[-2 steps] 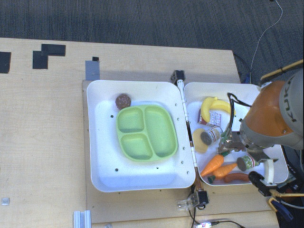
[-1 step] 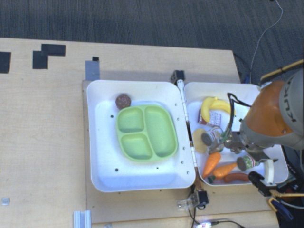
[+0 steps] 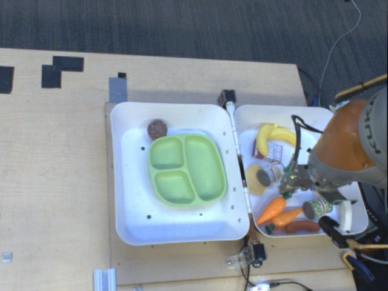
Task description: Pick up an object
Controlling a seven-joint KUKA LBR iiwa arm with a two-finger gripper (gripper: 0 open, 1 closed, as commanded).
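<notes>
**Ana:** Orange toy carrots [image 3: 271, 210], two of them, lie at about six o'clock in the right bin [image 3: 357, 224], tips pointing toward its left wall. A reddish sausage [image 3: 301, 227] lies just beside them, against the bin's near rim.

**Ben:** What crowds them?

**Ana:** At twelve o'clock from the carrots sits a small grey-capped can [image 3: 267, 176] on a pale yellow round piece [image 3: 255, 187]. Beyond that, a yellow banana [image 3: 273, 136] curves along the far part of the bin, with a small labelled packet [image 3: 275, 152] tucked under it. A second small can [image 3: 317, 208] lies at three o'clock from the carrots.

**Ben:** Any open floor?

**Ana:** Little in that bin; the things lie close together, and the divider between bins is right at the carrots' nine o'clock. The left bin [image 3: 130, 180] has far more bare white, around a green divided plate [image 3: 185, 170] in its middle and a small brown ball [image 3: 157, 128] at the plate's eleven o'clock.

**Ben:** And the arm?

**Ana:** It reaches in from three o'clock, orange band over the right bin's right half, wrist angled down. The gripper [image 3: 290, 183] sits low between the grey-capped can and the carrots. I cannot tell its opening, nor see anything in its grasp.
</notes>
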